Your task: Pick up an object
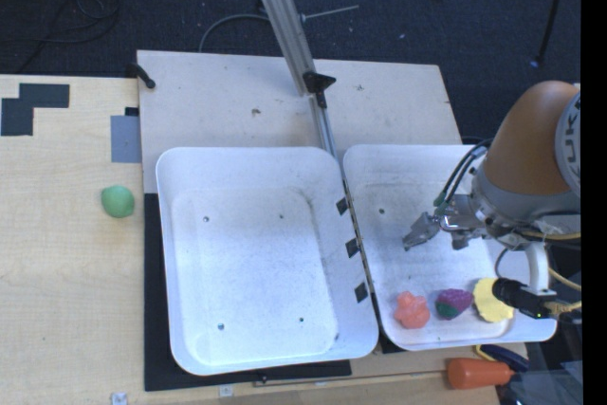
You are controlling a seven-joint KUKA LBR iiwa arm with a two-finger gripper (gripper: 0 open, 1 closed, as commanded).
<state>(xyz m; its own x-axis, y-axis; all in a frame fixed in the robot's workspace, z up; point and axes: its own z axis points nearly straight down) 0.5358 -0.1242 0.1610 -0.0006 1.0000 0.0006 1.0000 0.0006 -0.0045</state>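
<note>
Midway, the two-finger gripper [417,236] is hovering in the right white bin [398,175], fingers apart and holding nothing, the small pink lump [412,310] is waiting ungrasped.

One fixed camera looks down aslant on both bins [285,168] (arm [531,147] entering right).
</note>
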